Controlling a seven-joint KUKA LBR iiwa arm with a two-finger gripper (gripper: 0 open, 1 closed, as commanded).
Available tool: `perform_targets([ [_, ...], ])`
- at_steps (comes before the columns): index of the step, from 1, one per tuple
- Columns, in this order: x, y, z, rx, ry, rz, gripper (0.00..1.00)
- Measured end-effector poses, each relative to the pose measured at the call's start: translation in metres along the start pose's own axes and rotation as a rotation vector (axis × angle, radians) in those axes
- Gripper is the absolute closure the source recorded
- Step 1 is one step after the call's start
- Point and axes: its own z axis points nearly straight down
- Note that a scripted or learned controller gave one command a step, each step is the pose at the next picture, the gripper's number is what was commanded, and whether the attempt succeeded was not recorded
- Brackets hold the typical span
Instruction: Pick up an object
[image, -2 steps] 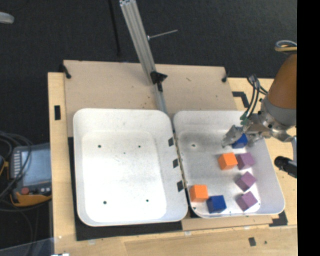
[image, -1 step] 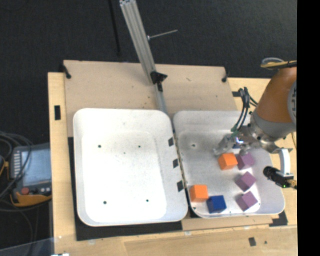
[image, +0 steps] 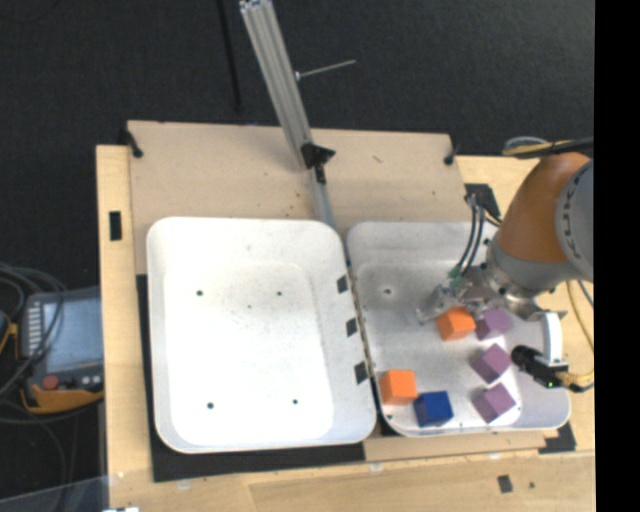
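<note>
Seemingly cubic orange block (image: 456, 325), beside gripper (image: 446, 303)

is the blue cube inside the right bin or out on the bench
Inside. The blue cube sits on the right bin floor near its front rim, beside an orange cube.

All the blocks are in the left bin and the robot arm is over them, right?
Not quite. The camera view shows the blocks, like the orange block and the blue block, in the right bin, not the left one. The arm is over them.
</note>
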Motion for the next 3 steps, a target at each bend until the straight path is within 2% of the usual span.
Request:
perform_targets([
  [1, 0.0, 0.002, -0.013, -0.007, 0.002, 0.007, 1.0],
  [2, -0.012, 0.003, -0.068, -0.009, 0.0, -0.001, 1.0],
  [3, -0.003, 0.003, -0.123, -0.01, 0.0, -0.008, 1.0],
])
